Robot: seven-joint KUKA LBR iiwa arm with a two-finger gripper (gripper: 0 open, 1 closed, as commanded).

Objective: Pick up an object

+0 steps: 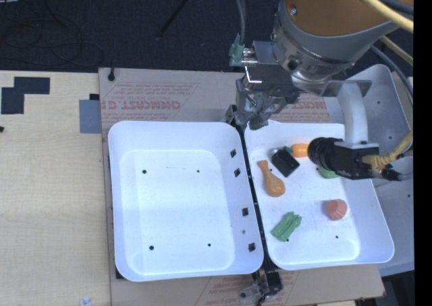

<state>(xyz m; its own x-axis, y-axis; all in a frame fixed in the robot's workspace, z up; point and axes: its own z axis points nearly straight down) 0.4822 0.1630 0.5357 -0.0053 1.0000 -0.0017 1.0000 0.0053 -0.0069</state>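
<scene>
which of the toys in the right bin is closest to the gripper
The black block, lying just below the gripper; the others sit farther down the right bin.

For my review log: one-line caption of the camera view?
Gripper above the right white bin's far edge; small toys inside.

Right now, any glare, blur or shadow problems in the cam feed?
Camera view: right bin white runs bright, near blown; the arm's wrist fills the top right, soft-edged and large; beyond the bench is dark floor; small items like the green piece stay readable, edges slightly soft.
</scene>
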